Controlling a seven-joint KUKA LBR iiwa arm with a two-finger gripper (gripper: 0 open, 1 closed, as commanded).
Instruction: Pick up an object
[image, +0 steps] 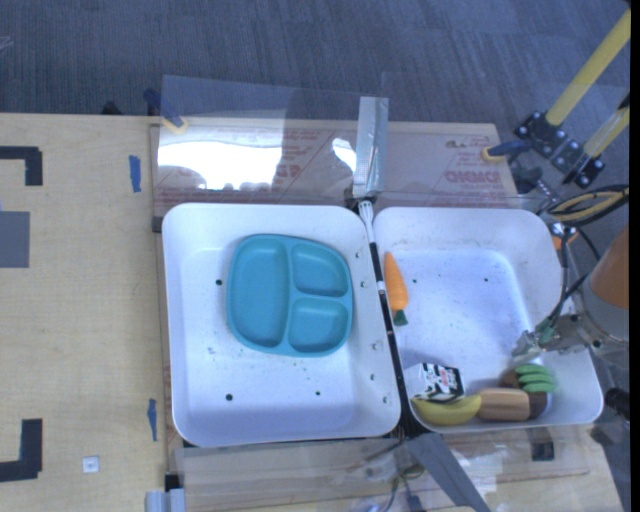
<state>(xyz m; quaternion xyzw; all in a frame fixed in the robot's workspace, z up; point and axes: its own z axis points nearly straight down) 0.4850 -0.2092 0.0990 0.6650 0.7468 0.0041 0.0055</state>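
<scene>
Left bin (190, 300) holds a teal divided plate (290, 296), lying flat near its centre. Right bin (470, 235) has a toy carrot (396, 287) against its left wall, and a banana (447, 408), a small black-and-white item (440, 380), a tan block (503, 403) and a green piece (535, 378) along its near edge. Gripper (535, 343) sits low at the bin's right side just above the green piece; cannot tell its opening or any hold.

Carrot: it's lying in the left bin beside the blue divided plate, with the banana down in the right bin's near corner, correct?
Not quite. The camera view shows the carrot in the right bin, against its left wall, not in the left bin. The blue divided plate sits in the left bin. The banana does lie in the right bin's near corner.
</scene>
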